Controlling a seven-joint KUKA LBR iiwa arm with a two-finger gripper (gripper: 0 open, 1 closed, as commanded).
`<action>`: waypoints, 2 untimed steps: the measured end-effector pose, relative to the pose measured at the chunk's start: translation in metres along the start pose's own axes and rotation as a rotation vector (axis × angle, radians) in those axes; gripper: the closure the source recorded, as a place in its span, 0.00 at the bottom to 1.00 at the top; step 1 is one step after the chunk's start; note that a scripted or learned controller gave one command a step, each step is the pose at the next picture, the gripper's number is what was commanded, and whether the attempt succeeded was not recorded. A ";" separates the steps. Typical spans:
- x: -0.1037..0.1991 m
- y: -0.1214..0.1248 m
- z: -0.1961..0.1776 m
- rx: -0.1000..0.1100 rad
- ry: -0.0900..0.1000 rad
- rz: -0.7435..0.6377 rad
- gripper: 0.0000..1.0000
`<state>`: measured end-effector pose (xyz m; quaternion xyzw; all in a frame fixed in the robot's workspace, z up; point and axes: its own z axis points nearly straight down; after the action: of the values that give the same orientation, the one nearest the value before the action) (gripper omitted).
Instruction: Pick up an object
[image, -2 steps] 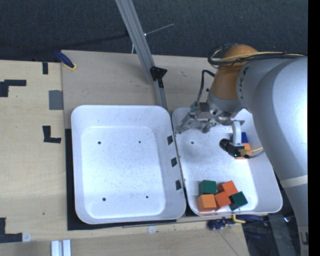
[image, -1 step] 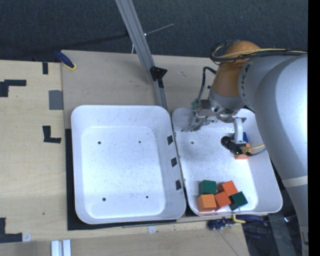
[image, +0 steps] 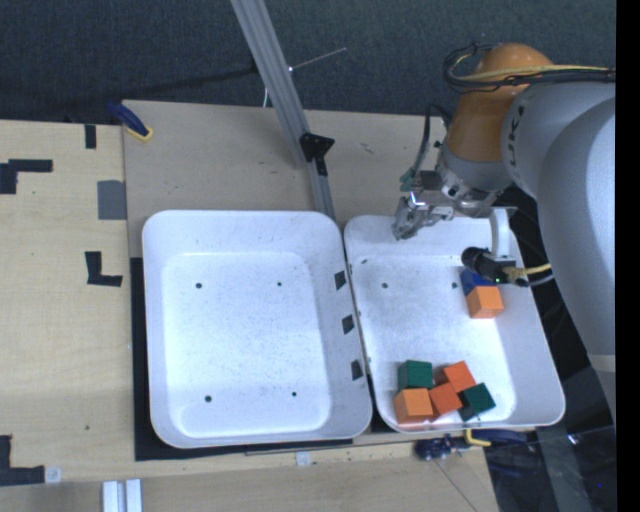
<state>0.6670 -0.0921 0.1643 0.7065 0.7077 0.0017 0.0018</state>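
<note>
My gripper (image: 408, 226) hangs over the far rim of the right bin (image: 420, 330), near its back left corner, fingers pointing down with nothing visible between them. Several small blocks lie in that bin. An orange block (image: 485, 301) rests by the right wall with a blue block (image: 470, 282) just behind it. A cluster sits at the near edge: a green block (image: 415, 375), an orange block (image: 413, 403), another orange block (image: 456, 383) and a dark green block (image: 477, 399).
The left bin (image: 240, 320) stands beside the right one, their rims touching. A slanted metal rail (image: 285, 95) crosses the bench behind the bins. The grey arm with its orange band (image: 490, 90) fills the upper right.
</note>
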 end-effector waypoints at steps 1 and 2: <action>-0.004 -0.005 -0.060 0.000 0.000 0.000 1.00; -0.003 -0.004 -0.114 -0.001 0.000 -0.001 1.00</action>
<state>0.6627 -0.0953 0.2784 0.7062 0.7080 0.0017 0.0021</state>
